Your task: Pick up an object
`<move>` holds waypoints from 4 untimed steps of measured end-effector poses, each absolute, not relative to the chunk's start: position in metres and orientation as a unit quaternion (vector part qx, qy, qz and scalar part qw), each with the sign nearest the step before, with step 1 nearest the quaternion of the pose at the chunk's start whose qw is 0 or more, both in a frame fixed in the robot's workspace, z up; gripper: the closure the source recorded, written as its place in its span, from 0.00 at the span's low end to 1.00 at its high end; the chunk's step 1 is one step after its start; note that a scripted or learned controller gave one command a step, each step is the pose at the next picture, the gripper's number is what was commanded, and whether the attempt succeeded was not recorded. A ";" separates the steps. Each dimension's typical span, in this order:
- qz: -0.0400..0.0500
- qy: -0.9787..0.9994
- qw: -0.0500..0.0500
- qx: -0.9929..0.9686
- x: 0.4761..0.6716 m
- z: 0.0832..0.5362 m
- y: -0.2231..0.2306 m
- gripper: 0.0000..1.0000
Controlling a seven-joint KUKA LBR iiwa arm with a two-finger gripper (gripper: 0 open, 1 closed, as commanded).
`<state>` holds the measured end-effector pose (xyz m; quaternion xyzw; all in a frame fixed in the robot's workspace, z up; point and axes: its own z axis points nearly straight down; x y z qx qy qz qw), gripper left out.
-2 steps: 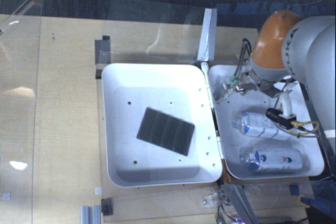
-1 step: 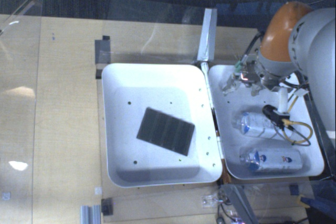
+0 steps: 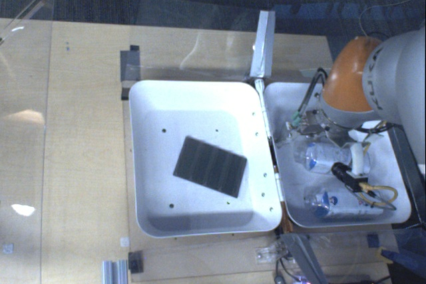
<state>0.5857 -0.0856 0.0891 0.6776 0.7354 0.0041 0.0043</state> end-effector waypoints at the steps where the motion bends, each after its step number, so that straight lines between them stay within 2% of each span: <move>1: 0.003 0.821 0.006 0.572 0.542 0.090 -0.116 0.00; 2: 0.010 0.842 0.022 0.539 0.501 0.095 -0.124 0.00; 3: 0.005 0.841 0.008 0.542 0.533 0.090 -0.095 0.00; 4: 0.007 0.822 0.015 0.570 0.496 0.106 -0.113 0.00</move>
